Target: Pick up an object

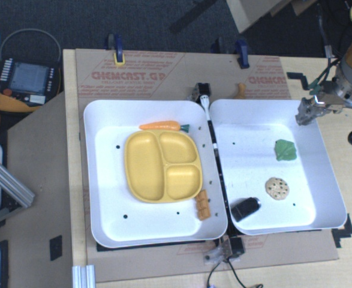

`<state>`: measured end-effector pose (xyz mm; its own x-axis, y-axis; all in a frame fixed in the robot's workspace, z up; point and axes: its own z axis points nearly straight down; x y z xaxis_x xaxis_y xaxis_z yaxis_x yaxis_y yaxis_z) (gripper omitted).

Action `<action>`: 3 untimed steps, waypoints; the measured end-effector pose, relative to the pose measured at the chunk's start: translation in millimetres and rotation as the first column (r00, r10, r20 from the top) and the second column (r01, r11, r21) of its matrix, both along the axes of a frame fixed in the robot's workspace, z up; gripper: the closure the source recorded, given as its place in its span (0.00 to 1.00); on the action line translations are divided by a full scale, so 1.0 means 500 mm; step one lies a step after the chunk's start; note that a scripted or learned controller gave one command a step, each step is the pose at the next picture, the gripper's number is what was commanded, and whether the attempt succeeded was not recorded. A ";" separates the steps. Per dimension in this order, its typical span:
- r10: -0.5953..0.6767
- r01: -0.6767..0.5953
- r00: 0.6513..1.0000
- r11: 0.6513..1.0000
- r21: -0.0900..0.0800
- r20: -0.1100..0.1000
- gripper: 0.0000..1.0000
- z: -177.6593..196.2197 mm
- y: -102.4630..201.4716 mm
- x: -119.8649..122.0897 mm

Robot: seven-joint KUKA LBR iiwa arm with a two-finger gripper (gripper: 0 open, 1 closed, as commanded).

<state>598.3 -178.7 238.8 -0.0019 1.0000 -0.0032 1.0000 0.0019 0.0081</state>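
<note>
Up top, tool over rt bin far edge, grip state unclear, lettuce near.

Dark carpeted floor surrounds the brown board bench, with a handheld control pendant lying at ten o'clock.

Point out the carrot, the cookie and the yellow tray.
carrot (159, 125), camera view, middle of its orange body.
cookie (277, 188), camera view, centre of its speckled top.
yellow tray (143, 161), camera view, floor of its large left compartment.
</note>
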 end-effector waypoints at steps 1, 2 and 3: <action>0.005 -0.005 1.000 1.000 0.004 -0.004 1.00 0.014 0.116 0.029; 0.005 -0.004 1.000 1.000 0.005 -0.009 1.00 0.004 0.243 0.041; 0.005 -0.005 1.000 1.000 0.005 -0.005 1.00 0.006 0.360 0.076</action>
<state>636.4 1.5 241.7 -0.0068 1.0000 0.0013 1.0000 0.0068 0.0034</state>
